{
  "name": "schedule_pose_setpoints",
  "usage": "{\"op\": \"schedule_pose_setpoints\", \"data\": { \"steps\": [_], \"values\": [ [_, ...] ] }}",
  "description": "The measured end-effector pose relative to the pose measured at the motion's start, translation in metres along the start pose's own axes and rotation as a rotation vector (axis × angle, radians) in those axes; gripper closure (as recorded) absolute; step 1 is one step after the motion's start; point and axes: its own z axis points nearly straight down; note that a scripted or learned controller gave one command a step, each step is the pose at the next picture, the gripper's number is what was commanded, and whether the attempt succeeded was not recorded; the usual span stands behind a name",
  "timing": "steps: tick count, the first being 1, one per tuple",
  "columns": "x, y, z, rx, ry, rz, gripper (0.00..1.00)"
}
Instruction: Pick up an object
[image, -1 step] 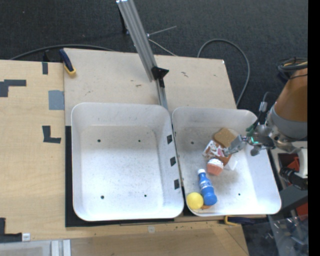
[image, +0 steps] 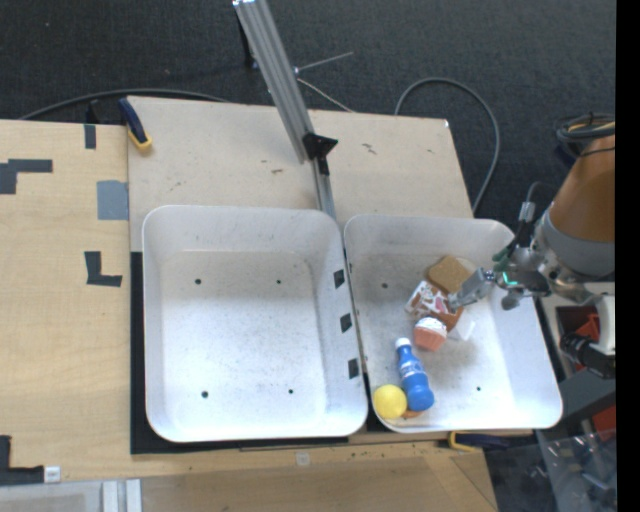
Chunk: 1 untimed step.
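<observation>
The right bin (image: 520, 385) holds a cluster of small objects. A brown block (image: 449, 270) lies toward the back, with a red and white patterned packet (image: 430, 299) just in front of it. An orange and white cup (image: 430, 334) sits below the packet. A blue bottle with a white cap (image: 413, 376) lies near the front, and a yellow ball (image: 390, 401) rests against the front left corner. My gripper (image: 470, 289) reaches in from the right and sits low, right beside the brown block and the packet. Nothing is visibly lifted.
The left bin (image: 160, 300) stands beside the right one, with a shared divider wall (image: 342, 310) between them. A slanted metal pole (image: 285, 90) rises behind the bins. The arm's orange band (image: 585, 195) and wrist hang over the right bin's right rim.
</observation>
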Motion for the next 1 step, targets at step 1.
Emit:
{"op": "schedule_pose_setpoints", "data": {
  "steps": [1],
  "values": [
    [-0.0098, -0.0013, 0.0555, 0.005, 0.000, 0.002, 0.00]
  ]
}}
